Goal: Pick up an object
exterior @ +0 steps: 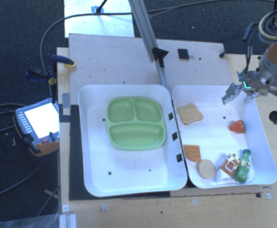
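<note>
The right bin (214, 141) holds a slice of toast (190, 113) near its far left, a small red object (237, 126) by its right wall, an orange cracker (192, 153), a round beige biscuit (207, 169), a small orange-and-white box (230, 165) and a green bottle (243, 167) at the near right. My gripper (240, 94) hangs above the bin's far right corner, up and a little left of the red object, its two fingers spread open with nothing between them.
The left bin (95, 175) bears a green divided plate (136, 123). A grey metal pole (145, 25) slants across the back board. A handheld pendant (38, 125) and cables lie left of the bench.
</note>
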